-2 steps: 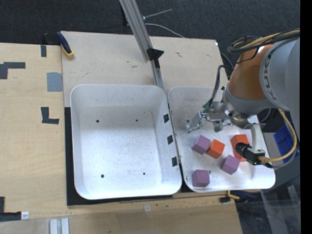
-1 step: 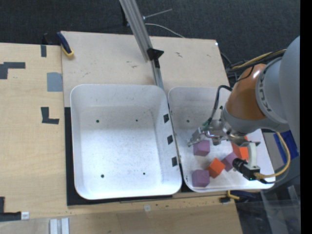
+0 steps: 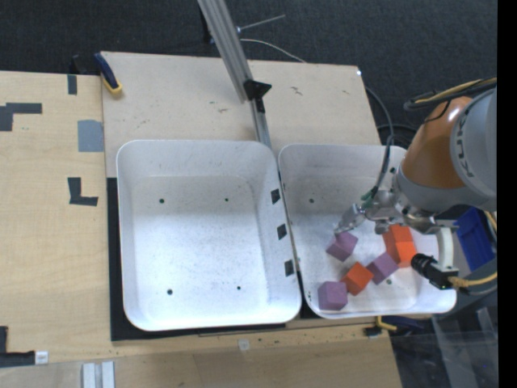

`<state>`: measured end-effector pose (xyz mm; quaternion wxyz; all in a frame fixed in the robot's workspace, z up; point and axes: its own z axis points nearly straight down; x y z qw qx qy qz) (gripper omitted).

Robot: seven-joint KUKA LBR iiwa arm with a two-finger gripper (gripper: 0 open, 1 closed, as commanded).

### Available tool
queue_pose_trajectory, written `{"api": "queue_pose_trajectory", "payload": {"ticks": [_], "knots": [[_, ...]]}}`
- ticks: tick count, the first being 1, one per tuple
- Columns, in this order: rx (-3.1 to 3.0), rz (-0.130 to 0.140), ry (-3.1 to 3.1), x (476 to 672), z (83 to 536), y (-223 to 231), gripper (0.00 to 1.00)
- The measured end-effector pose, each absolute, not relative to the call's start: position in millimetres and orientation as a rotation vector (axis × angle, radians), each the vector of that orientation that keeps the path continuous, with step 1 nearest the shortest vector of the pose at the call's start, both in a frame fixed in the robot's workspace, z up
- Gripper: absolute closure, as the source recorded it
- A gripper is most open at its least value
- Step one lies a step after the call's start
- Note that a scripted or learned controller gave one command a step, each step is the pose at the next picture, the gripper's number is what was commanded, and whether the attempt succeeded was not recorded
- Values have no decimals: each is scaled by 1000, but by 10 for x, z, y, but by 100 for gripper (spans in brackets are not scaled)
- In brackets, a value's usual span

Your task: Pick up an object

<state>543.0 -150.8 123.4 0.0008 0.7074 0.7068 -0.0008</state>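
Pale plywood bench top [image 3: 48, 217] patched with grey tape strips [image 3: 90, 136], dark speckled carpet floor [image 3: 363, 14] behind, slanted aluminium rail [image 3: 226, 39] across it.

Single fixed overhead camera, slanted downward, moderate distance, both white bins [image 3: 202, 156] framed, arm [image 3: 452, 152] entering right

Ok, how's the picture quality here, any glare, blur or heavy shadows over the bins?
Camera view: lighting is even and soft, with faint shadows along the left bin's walls; no strong glare on either white bin; the blocks in the right bin read clearly by colour, purple and orange, though edges are slightly soft; the gripper is small and murky, so finger detail is lost.
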Motion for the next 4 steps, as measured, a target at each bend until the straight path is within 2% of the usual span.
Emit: {"api": "queue_pose_trajectory", "payload": {"ticks": [1, 2, 3, 4], "knots": [[2225, -5, 2229, 5011, 899, -1046, 0], [2223, -4, 2224, 4931, 915, -1138, 0], [2223, -3, 2227, 4932, 1011, -1127, 100], [2223, -3, 2227, 4931, 1006, -1127, 0]]}}
